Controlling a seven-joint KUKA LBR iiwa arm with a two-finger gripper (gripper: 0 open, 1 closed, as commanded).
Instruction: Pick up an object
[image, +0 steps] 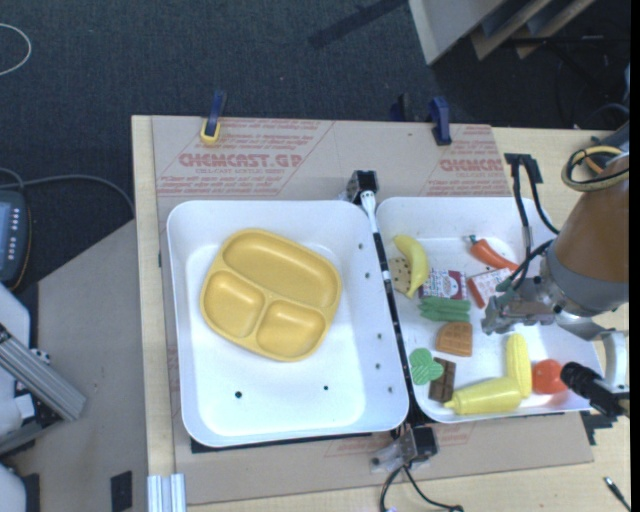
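Camera view, read from left to right: well away from the gripper (503, 312), the left shallow white bin (190, 300) bears a yellow plastic three-compartment plate (270, 293). The right shallow white bin (400, 215) carries the candidates for picking. Farthest from the tool on its left are a yellow toy banana (412, 262) over a tan cracker (400, 270), and lower down a green leafy piece (425, 366) beside a brown chocolate block (442, 380). Nearer lie a red-and-white packet (445, 286), a long green bean-like piece (444, 310) and an orange waffle-like slab (454, 340). Above the tool sits an orange carrot (490, 253); just below it stand a yellow corn cob (517, 362) and a long yellow squash (486, 398); below and to the right, a red tomato (547, 375).

Whether the tool is spread or pressed together cannot be told; it hangs low among the toys with nothing visibly gripped. The pieces look tightly packed, so a descent would likely nudge neighbours, pinch two at once, or slip off a rounded toy
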